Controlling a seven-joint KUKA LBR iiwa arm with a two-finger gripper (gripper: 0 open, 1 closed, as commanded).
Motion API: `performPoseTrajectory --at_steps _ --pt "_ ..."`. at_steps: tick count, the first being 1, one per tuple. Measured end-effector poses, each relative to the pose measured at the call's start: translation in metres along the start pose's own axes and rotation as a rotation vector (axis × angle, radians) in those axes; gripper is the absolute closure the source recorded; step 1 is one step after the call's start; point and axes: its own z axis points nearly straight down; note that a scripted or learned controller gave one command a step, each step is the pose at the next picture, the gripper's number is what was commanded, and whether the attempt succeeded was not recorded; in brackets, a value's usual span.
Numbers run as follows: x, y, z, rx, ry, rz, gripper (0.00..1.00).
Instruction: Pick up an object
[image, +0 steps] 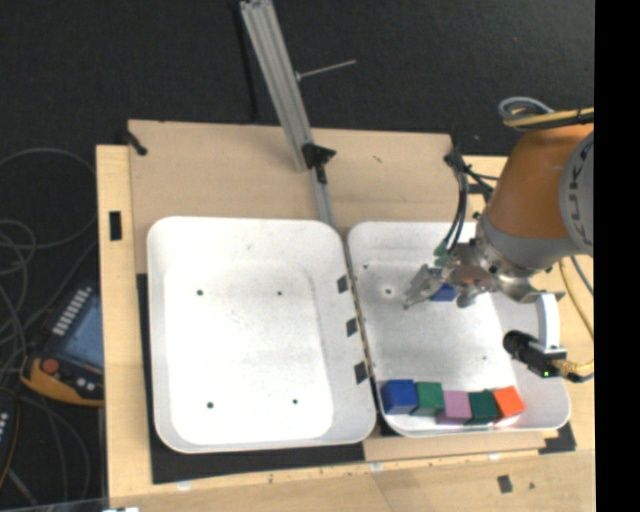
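Desk (240, 170) with two white bins; arm over the right bin (400, 250).
End effector (432, 287) hangs mid-bin, finger state cannot be determined, nothing seen gripped. Blocks (452, 401) line the near wall, well apart from it, likely hard to grasp against the rim.

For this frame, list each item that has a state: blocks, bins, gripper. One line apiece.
blue block: resting in the right bin, at the near wall.
green block: in the same row, beside the blue one.
pink block: same row.
dark green block: same row.
orange block: row's right end.
right bin: holds all five blocks.
gripper: above the right bin, apart from the row.
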Motion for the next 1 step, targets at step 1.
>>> performPoseTrajectory --at_steps 1 --pt "-0.0912 0.0078 0.1206 0.001 -0.002 0.001 0.0"
